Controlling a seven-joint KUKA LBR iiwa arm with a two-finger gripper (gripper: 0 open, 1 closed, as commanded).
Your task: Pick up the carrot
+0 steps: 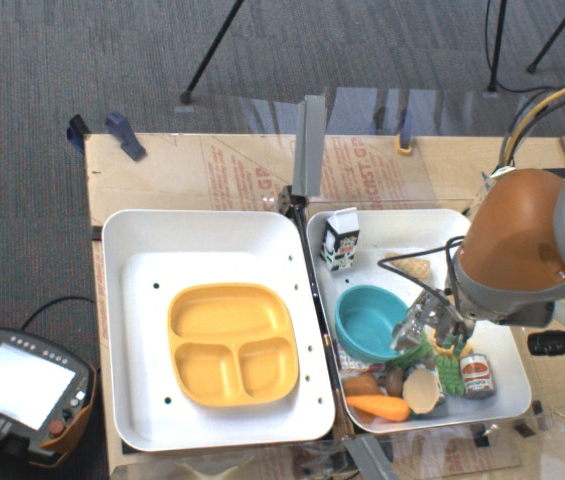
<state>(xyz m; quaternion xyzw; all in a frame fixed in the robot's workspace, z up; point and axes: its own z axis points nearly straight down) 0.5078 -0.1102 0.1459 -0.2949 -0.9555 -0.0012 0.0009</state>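
The carrot [379,407] is a small orange piece lying at the front edge of the right bin [497,378], beside a brown item and a tan shell-like piece [422,391]. My gripper [424,328] hangs over the middle of that bin, just right of the teal bowl [369,322] and above a green item [449,371]. It is well behind the carrot and up from it. I see nothing of the carrot between its fingers.
A small milk carton [341,239] stands at the right bin's back left, a cracker-like piece [412,267] behind the bowl, a small can [478,377] at the front right. The left bin [132,268] holds a yellow divided plate [232,344].
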